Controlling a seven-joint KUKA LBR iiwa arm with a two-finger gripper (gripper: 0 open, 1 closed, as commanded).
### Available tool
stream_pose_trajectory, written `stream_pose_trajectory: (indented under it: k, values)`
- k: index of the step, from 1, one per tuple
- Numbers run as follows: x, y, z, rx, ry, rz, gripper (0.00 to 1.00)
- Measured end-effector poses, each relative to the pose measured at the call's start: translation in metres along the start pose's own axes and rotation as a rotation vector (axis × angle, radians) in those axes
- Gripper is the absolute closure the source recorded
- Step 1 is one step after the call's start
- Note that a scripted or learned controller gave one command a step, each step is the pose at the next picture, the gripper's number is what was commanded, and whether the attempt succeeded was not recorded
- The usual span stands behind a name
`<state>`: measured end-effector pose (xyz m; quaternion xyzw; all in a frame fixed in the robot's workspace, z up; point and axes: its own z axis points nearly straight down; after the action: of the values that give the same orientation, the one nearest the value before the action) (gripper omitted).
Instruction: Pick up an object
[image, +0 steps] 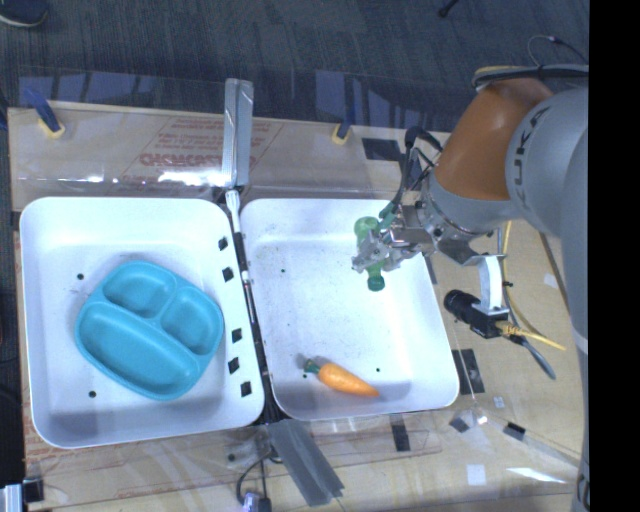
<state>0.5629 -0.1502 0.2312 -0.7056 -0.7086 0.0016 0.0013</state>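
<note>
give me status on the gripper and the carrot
Two-finger gripper over right white bin, upper part. Orange toy carrot lying near front wall, untouched. Nothing between them.

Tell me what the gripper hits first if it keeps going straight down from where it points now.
Probably the bare floor of the right bin, a guess since depth is unclear. The gripper points down over its upper right part; the carrot lies well off near the front wall.
</note>
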Motion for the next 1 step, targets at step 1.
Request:
stream_pose_trajectory:
  k: [1]
  values:
    - [-0.0535, 0.0436, -0.0186, -0.002, 0.001, -0.003, 1.00]
